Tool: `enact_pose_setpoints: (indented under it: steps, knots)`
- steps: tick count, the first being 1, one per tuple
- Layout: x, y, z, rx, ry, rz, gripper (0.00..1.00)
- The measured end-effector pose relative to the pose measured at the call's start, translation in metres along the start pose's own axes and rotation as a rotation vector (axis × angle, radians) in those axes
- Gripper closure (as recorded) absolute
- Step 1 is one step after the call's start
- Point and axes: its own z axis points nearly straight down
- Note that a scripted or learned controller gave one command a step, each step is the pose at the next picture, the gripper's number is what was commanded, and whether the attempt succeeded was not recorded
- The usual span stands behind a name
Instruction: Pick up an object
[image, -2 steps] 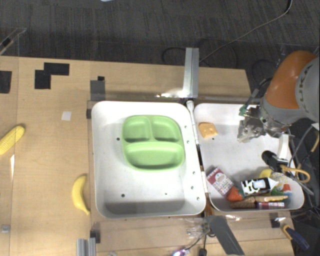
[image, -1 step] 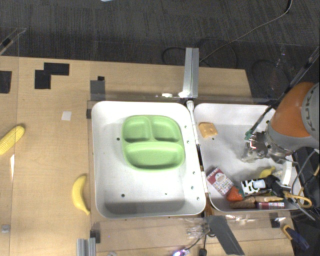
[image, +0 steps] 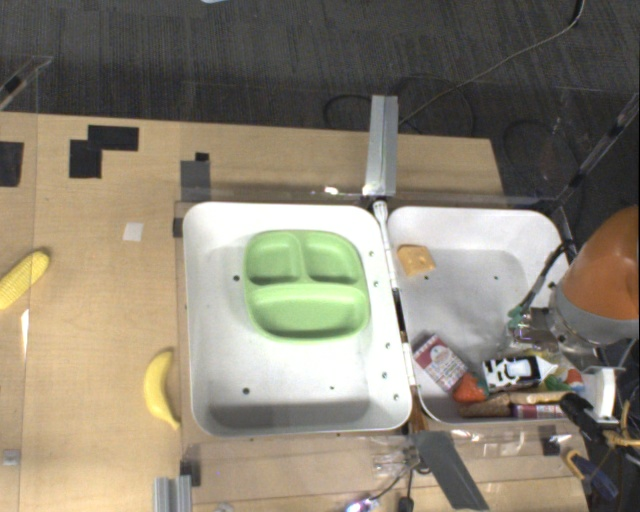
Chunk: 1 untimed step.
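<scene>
I'm looking at a robotics lab: wood surface w/ black marker patches, metal bracket betw. two white bins, cables over dark carpet.

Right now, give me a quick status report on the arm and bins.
Gripper low over right bin. Small items clustered beneath. Green tray in left bin.

Grey arm, rounded orange band above the wrist, thin cables beside it
</scene>
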Motion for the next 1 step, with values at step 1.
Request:
enact_pose_setpoints:
  steps: [1]
  knots:
    - [0.0172,0.0765,-0.0369,0.018,0.006,-0.285,0.00]
